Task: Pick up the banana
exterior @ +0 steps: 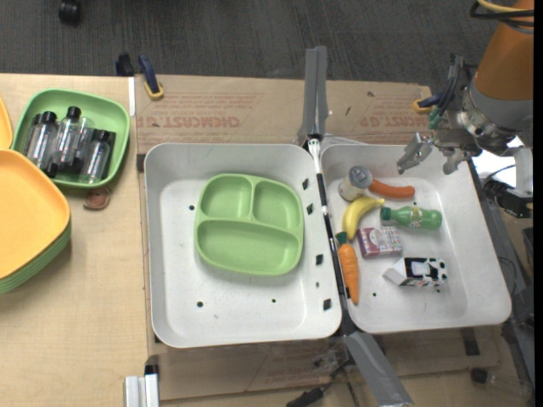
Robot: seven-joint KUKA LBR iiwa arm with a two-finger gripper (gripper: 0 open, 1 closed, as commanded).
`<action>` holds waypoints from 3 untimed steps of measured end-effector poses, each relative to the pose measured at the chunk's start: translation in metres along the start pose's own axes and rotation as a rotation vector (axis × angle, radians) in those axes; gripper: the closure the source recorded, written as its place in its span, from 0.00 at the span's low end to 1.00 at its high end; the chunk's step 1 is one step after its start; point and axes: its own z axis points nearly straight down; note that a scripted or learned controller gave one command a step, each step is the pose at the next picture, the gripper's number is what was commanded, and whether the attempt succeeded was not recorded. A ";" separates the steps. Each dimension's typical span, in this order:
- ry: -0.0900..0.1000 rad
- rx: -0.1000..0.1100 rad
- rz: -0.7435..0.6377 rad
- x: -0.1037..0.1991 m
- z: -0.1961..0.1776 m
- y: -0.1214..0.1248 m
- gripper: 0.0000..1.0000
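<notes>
In right bin [475, 253]: banana [356, 214] untouched; claw [431, 153] above rim, grip state unclear (cardboard [221, 113] print unreadable).

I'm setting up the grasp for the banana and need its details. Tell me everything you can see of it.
The banana is yellow, smooth-skinned and curved, and looks like a plastic toy. It lies flat in the right bin, near its left wall, one end up beside a grey round piece, the other down toward the carrot. A pink box lies close at its lower right. The gripper hovers apart, upper right.
</notes>
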 end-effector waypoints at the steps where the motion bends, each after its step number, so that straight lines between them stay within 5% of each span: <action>1: -0.001 -0.004 -0.297 -0.005 0.120 0.016 0.00; 2: 0.000 0.016 -0.250 0.025 0.141 0.033 0.00; 3: -0.001 -0.003 0.083 -0.023 0.139 0.042 0.00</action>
